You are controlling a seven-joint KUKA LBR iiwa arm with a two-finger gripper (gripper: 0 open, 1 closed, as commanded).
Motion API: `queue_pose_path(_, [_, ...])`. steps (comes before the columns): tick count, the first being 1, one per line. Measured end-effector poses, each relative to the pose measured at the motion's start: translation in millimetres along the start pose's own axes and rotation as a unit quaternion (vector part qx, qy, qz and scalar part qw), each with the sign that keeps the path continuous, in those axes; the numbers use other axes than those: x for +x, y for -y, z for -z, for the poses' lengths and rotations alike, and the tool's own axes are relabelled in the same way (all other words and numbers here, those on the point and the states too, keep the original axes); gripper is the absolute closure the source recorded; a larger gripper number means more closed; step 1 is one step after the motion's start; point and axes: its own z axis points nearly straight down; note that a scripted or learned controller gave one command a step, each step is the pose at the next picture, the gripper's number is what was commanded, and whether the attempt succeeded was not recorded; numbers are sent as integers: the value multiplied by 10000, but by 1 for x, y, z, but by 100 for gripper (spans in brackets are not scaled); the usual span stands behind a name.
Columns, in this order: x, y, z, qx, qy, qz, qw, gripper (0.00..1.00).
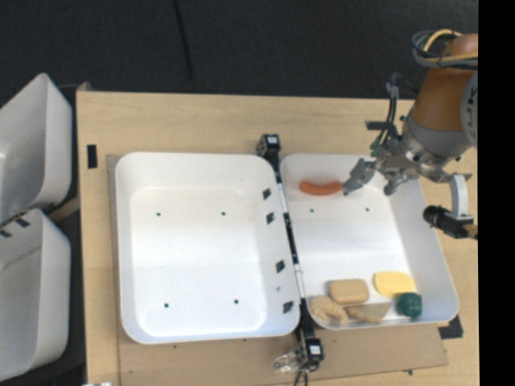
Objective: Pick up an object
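Pick not yet made, by the look of it. The gripper point(375, 178) hangs over the far end of the right bin point(426, 256), just beside the right end of an orange-red sausage-shaped object point(320, 187), most likely a toy hot dog, though the view is too coarse to be certain. The two fingers point(356, 177) are spread, one reaching down-left toward the sausage and the other to the right of it, with nothing between them. The sausage lies flat on the bin floor near the far wall, close to the divider between the two bins; its long axis runs roughly left to right across the view, nearly parallel to that far wall, with a slight downward bow in the middle. The near finger's tip sits at or just past the sausage's right end; whether it touches cannot be told from this angle. What is left, as judged: bring the spread fingers over the sausage's midsection, set them across its short axis, close, and lift. At the near right corner of the same bin sit a tan block point(348, 291), a yellow piece point(394, 282), a dark green lump point(410, 303) and some beige bits point(330, 310), all well apart from the gripper. The left bin point(129, 240) holds no candidates.
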Motion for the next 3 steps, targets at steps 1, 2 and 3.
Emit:
queue_pose_path(1, [-61, -62, 139, -80, 39, 11, 10000, 0])
queue_pose_path(2, [-70, -75, 291, -97, 41, 19, 9999, 0])
queue_pose_path(3, [-71, -74, 280, -8, 15, 20, 10000, 0])
